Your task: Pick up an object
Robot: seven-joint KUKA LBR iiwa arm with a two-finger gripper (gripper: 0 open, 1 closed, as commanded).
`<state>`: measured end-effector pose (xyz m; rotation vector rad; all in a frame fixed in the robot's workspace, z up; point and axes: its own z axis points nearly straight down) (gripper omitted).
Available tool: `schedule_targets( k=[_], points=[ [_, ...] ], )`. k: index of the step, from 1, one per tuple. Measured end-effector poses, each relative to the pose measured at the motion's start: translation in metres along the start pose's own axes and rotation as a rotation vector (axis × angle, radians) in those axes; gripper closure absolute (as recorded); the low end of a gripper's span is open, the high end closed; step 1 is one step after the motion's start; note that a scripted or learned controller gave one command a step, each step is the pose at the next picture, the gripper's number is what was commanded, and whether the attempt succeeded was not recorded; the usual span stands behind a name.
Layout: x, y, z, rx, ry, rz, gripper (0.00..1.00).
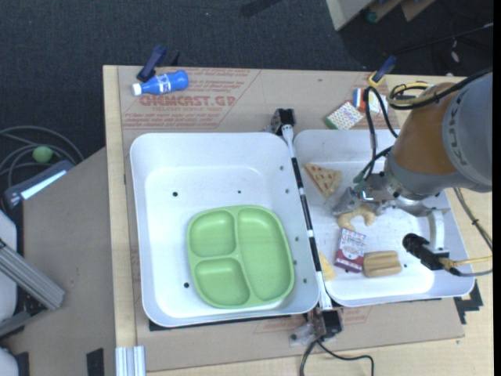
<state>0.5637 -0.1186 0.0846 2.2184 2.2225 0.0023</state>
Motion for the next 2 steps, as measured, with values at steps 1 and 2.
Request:
schedule_targets(
  k=[1, 2],
  points=[
    [0.081, -0.002, -0.101, 0.001, 0.001, 0.0, 1.0],
    [0.136, -0.046, -0.153, 0.002, 0.001, 0.001, 1.0]
  ],
)
